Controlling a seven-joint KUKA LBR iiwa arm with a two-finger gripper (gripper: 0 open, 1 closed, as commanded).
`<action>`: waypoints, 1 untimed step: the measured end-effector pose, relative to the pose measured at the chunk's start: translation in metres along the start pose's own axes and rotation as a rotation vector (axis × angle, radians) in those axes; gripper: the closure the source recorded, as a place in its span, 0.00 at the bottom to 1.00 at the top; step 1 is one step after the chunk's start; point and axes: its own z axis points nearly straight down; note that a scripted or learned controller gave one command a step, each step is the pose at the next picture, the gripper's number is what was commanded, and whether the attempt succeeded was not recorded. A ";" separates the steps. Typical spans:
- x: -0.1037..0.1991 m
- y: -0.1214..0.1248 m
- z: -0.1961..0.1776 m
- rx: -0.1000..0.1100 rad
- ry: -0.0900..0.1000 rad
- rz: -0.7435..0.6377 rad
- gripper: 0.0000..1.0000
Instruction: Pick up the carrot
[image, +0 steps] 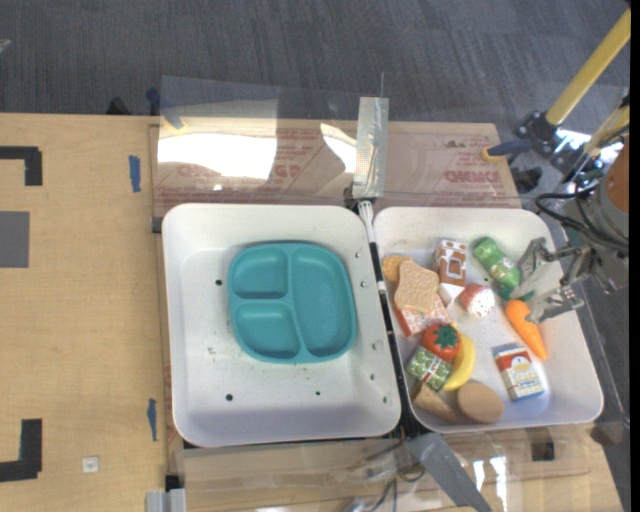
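Note:
The orange carrot (529, 330) lies in the right bin (585, 400), near its right wall, with its thick end pointing up-left. My gripper (543, 282) hangs just above and beside that thick end, reaching in from the right. Its two metal fingers (530, 262) stand apart, open, and nothing shows between them. The carrot rests on the bin floor.
Around the carrot in the right bin are a small red-and-white carton (520, 372), a white die (480, 301), a green vegetable (495, 262), a toast slice (418, 290), a tomato (442, 338), a banana (463, 366) and a brown roll (479, 402). A teal divided plate (293, 300) sits in the left bin (190, 400).

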 end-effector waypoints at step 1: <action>0.003 0.000 0.006 -0.008 0.011 0.003 0.00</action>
